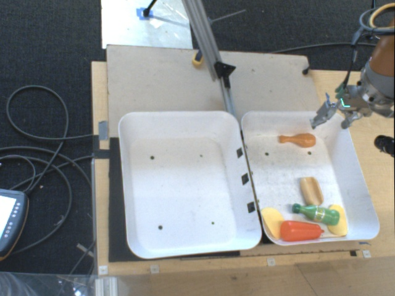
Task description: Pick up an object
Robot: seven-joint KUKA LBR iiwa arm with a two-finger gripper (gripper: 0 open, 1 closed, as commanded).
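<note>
The right bin (pixel 355 165) holds several toy foods. An orange drumstick-like piece (pixel 298 140) lies near its far side. A tan bread roll (pixel 311 190) lies lower down. At the near edge sit a green bottle (pixel 317 213), a red-orange carrot-like piece (pixel 300 230) and a yellow piece (pixel 272 218). My gripper (pixel 335 116) hangs over the far right corner of this bin, fingers spread open with nothing between them, to the right of and above the drumstick.
The left bin (pixel 133 165) stands beside the right one, with a black-marked divider edge (pixel 245 179) between them. A slanted metal pole (pixel 207 36) crosses the back of the bench. Cables lie on the floor at left.
</note>
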